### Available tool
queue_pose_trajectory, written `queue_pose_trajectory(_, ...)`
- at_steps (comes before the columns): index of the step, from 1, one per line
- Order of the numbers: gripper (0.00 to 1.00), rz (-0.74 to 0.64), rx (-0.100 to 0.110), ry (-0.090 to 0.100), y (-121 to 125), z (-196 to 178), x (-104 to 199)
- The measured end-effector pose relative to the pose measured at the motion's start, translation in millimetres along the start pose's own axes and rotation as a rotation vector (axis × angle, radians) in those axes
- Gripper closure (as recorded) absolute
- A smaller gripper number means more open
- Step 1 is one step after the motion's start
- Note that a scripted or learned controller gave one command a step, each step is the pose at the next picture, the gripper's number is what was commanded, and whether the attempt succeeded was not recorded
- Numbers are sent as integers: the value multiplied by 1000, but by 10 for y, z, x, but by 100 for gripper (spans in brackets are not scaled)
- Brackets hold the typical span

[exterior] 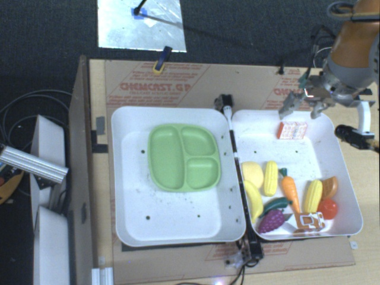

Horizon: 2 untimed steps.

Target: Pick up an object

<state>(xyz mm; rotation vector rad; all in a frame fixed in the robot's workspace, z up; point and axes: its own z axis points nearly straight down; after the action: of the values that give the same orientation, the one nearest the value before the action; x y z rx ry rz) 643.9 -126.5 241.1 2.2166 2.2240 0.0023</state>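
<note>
- Camera view: the brown board under the bins reads "CHEMCAST GP" in red print, at upper centre and again, partly covered, at upper right.
- The arm point(355, 34) enters at the upper right of the frame, its orange band above the grey wrist, tilted down toward the right bin point(341, 159).
- The pincer point(306, 107) hangs over that bin's upper edge with its fingers spread apart and nothing between them.
- A small red-and-white box point(292, 130) lies just below the pincer.
- Toy foods cluster at the bin's lower part: corn point(270, 177), carrot point(290, 191), grapes point(272, 220).
- The left bin point(127, 159) carries a green divided plate point(183, 158).
</note>
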Motion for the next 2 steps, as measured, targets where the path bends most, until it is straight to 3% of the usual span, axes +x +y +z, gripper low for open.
queue_pose_trajectory(1, 0, 4, 5, 2, -369, 1630, -13)
queue_pose_trajectory(2, 0, 3, -7, 1, -1406, 1549, -262)
